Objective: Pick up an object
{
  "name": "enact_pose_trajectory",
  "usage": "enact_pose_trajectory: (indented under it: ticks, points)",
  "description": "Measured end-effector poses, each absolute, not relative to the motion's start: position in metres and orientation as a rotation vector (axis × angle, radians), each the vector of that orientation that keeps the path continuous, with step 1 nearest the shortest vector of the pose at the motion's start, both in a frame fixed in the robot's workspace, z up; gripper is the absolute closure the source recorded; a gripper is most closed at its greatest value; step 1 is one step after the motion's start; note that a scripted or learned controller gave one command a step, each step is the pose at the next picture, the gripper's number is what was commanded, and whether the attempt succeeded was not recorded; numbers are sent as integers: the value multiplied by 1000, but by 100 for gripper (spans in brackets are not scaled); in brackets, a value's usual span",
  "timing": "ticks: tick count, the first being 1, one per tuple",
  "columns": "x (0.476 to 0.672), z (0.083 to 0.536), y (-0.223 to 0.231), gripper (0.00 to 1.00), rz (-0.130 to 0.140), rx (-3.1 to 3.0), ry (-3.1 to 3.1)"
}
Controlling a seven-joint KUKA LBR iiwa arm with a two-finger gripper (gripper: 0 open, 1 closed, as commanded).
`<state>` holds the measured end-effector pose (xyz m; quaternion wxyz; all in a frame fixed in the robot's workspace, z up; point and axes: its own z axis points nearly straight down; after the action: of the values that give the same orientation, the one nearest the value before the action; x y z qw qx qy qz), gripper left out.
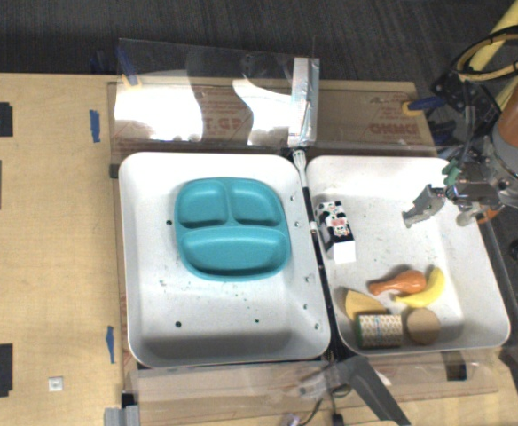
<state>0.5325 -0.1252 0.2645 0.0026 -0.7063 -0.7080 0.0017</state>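
Note:
My gripper (442, 213) hangs over the back right part of the right bin (379, 185), open, its two grey fingers spread apart with nothing between them. In that bin's front lie an orange drumstick-shaped toy (396, 283), a yellow banana (427, 289), a yellow wedge (359, 303), a patterned can on its side (379, 329) and a brown round piece (422, 326). A small white box with a black-and-white print (335, 231) lies by the bin's left wall. All of these sit well to the front and left of the gripper.
A teal divided plate (232, 227) lies in the left bin (153, 309). A clear plastic sheet (215, 105) stands behind the bins. Yellow and black cables (490, 56) hang near the arm at the far right.

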Motion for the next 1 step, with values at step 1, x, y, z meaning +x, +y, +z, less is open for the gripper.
enact_pose_trajectory:
  ticks: [1]
  points:
    - [476,136,-155,0,12,-2207,-2219]
